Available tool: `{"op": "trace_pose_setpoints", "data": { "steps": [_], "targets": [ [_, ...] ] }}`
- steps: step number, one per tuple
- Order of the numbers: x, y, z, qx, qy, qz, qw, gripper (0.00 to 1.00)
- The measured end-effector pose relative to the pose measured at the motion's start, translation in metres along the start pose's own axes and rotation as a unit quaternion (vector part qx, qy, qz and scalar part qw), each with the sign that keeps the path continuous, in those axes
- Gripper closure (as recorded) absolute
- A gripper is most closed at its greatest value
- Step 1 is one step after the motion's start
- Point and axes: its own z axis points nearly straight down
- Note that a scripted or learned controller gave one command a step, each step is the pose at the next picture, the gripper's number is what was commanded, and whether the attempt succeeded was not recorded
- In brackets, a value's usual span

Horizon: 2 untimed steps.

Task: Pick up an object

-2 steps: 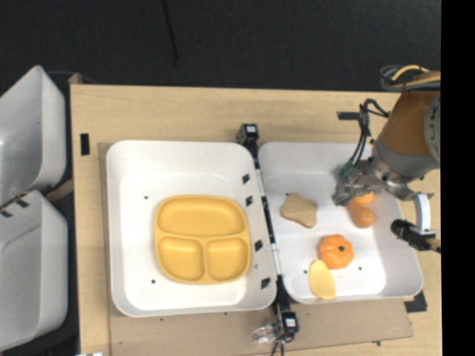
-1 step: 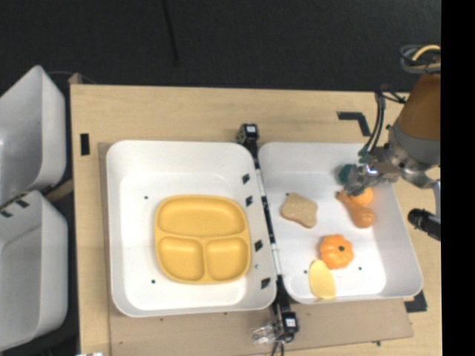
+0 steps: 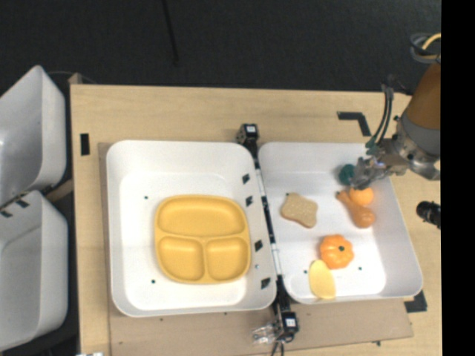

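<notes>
**Operator A:** Orange fruit was my target. It lay at the far right of the right bin, touching a second orange piece just below it, with a teal object close above and to the left.

**Operator B:** Where was the gripper?

**Operator A:** Directly over that cluster, low, reaching in from the right. I could not tell from the overhead view whether it stood spread or pressed together, and nothing showed clearly pinched in it, so I logged no grasp.

**Operator B:** Recommended procedure?

**Operator A:** In my judgement: centre on one item only, since three pieces sat crowded together and a descent between them would likely have pushed them apart instead of capturing one. I would have confirmed a lift before counting it.

**Operator B:** Alternatives?

**Operator A:** The biscuit-shaped piece, the small pumpkin and the pale yellow piece lay further left, each with more room around it. The left bin held the yellow divided plate.
</notes>
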Motion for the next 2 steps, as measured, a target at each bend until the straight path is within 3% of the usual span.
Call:
{"op": "trace_pose_setpoints", "data": {
  "steps": [2],
  "targets": [
    [0.105,0.009,-0.016,0.001,0.001,-0.002,1.0000,1.00]
  ]
}}
